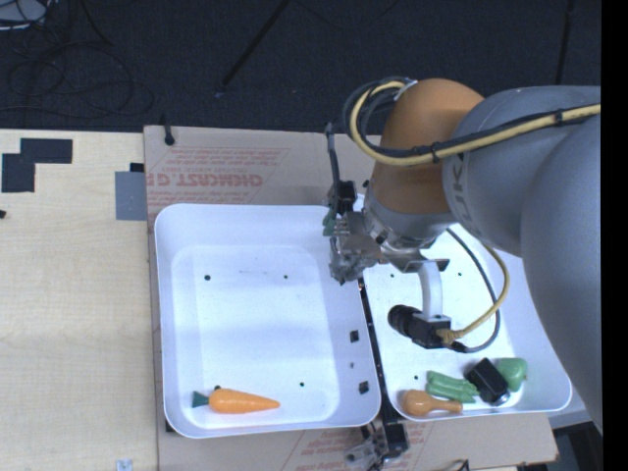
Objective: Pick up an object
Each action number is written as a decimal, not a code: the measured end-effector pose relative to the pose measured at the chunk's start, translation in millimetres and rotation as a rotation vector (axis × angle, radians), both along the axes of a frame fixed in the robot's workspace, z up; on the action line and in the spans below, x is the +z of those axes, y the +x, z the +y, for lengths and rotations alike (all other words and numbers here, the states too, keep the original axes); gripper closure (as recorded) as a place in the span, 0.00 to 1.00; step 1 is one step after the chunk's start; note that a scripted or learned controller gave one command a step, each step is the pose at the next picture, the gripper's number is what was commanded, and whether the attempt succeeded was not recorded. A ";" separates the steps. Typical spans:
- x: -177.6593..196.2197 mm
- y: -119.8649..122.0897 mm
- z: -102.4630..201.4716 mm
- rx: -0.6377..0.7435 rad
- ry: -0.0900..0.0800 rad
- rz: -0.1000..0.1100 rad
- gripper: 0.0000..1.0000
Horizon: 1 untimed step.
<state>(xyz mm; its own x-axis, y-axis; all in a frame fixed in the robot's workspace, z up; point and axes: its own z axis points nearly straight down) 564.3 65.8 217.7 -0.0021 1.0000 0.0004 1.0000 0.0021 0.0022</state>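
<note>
The big grey arm [535, 175] comes in from the right. Its orange band [422, 150] sits above the wrist, bending down. The tool [343, 248] hangs low, pointing down.

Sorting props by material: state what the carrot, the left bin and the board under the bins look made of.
Carrot: likely moulded plastic; even orange body, flat green tip, slight sheen, so a toy rather than real.
Left bin: seemingly smooth white plastic; rounded corners, soft glossy reflections.
Board: apparently cardboard; matte tan surface with red printed lettering.
</note>
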 end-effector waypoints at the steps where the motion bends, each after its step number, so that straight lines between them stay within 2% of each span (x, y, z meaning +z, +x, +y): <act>1: 107.1 55.5 -60.9 -0.006 -0.004 -0.011 1.00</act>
<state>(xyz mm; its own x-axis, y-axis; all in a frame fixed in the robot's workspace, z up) 619.8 4.9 324.8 0.0043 1.0000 -0.0034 0.9999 -0.0043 0.0129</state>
